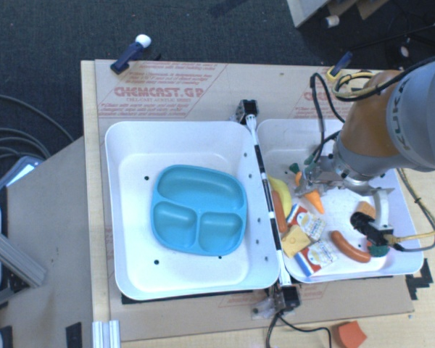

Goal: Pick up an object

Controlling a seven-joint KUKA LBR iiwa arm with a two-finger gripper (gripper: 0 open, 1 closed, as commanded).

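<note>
The right bin (406, 263) holds several toy foods. A yellow banana (279, 193) lies along its left wall, with a red-orange stick (281, 221) just below it. An orange carrot (314, 200) lies near the middle, a yellow cheese wedge (293, 242) and two printed packets (312, 228) (323, 254) toward the front, and a red sausage (349, 246) at the front right. My gripper (309, 178) is down in this bin, directly above the carrot's upper end and close to it. The wrist hides whatever lies under it.
In the left bin (123, 194) lies a blue divided plate (199, 209). A black divider rail (262, 183) separates the two bins. A small green piece (378, 251) sits by the sausage's right end. A blue-handled tool (129, 54) lies off the bench at the far left.
</note>
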